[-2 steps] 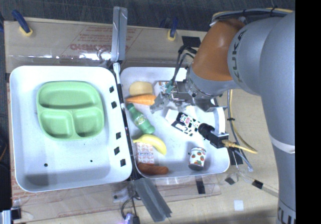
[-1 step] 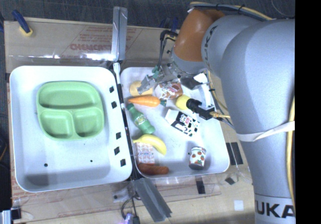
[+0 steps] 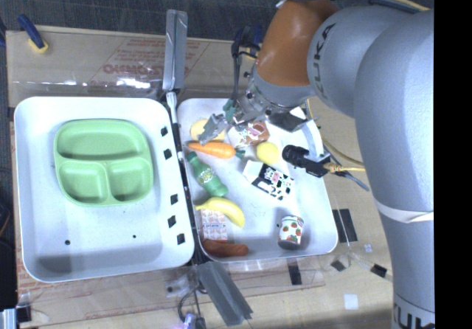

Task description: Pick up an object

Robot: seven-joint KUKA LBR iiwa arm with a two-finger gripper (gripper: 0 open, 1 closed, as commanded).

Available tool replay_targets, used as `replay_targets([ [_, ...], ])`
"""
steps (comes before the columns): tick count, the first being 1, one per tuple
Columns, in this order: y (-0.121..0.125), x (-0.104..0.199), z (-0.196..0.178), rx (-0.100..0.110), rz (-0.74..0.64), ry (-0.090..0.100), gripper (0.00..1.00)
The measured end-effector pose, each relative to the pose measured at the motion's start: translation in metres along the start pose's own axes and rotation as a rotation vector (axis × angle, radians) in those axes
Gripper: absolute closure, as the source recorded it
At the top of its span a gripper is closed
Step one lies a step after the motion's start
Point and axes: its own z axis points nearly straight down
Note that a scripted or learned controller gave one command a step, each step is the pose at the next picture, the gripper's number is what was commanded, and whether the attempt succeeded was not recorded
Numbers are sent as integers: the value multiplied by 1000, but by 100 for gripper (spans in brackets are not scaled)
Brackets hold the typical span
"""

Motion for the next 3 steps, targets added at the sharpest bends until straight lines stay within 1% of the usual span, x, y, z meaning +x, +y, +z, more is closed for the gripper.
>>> replay_targets([
  [1,-41,-5,-8,3,113,2,0],
  [2,-22,-28,102,2,88,0,0],
  [3,-22,-29,93,3,86,-1,100],
])
